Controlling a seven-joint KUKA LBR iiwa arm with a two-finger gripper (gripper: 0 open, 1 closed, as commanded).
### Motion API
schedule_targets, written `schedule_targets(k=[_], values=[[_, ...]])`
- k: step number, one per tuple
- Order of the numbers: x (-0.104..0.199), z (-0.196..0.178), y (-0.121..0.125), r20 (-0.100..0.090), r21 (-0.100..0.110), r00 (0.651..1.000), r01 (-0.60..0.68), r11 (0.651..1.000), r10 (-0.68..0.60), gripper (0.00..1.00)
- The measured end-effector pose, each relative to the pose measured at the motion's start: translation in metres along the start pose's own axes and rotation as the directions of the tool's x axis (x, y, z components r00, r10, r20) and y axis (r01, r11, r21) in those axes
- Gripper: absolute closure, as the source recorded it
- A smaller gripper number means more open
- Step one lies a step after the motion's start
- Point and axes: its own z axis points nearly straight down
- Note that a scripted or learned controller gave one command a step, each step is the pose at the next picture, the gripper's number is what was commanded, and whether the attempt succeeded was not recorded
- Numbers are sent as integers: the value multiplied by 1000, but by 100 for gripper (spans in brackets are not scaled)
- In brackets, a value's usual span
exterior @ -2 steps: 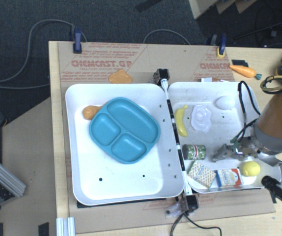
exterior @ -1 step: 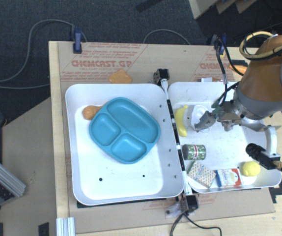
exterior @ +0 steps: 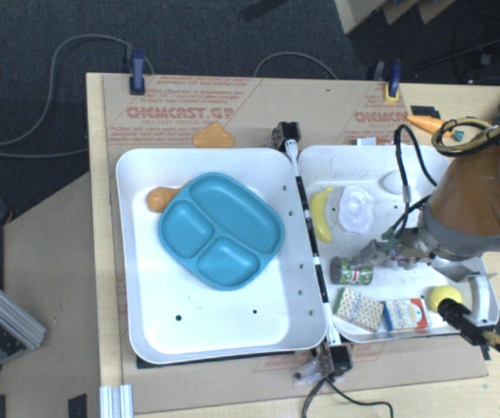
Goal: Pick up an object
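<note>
Hovering low, our gripper (exterior: 388,252) hangs just beside the small can (exterior: 353,273), presumably lining up; its jaws' state we cannot tell.

Both bins, the left bin (exterior: 145,259) and the right bin (exterior: 368,157), look like smooth white plastic with a slight sheen. In the left one the blue divided tray (exterior: 221,230) is smooth, matt plastic. The bench top (exterior: 233,103) at upper centre looks like matt brown protective paper printed in red. The small can (exterior: 354,273) shows shiny metal. At far right, the arm's orange band (exterior: 476,194) appears glossy.
</note>
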Motion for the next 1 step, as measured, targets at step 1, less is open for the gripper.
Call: schedule_targets(k=[1], values=[[33,24,54,2,14,1000,0,1000,0,0]])
